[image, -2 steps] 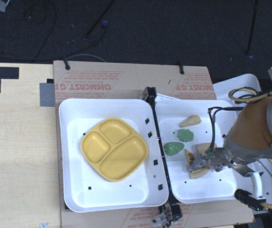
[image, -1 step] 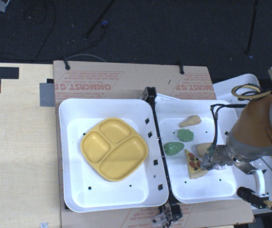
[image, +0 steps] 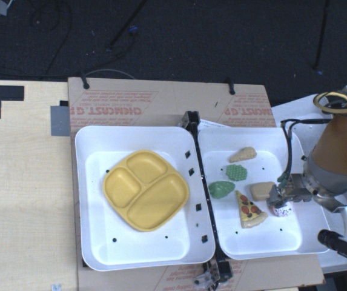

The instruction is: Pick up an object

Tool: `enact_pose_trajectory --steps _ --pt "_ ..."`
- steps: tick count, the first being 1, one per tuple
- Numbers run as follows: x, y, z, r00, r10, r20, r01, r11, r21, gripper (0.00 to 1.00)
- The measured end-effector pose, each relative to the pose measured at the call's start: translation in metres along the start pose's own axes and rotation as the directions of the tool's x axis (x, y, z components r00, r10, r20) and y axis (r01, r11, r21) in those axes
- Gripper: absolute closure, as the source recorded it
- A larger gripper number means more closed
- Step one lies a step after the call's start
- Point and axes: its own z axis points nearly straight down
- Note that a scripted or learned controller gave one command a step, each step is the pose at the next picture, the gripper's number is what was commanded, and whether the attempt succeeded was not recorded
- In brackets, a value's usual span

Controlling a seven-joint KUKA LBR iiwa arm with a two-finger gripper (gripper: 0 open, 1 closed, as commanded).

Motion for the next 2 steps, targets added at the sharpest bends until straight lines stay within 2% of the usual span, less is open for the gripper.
enact_pose_trajectory --steps 1,2 --pt "0.0044 -0.0053 -0.0593 1.0 -0.001 0.0 0.001 1.0 -0.001 1.0" --pt "0.0041 -0.0052 -0.0614 1.0 0.0 -0.001 0.0 1.0 0.004 1.0"
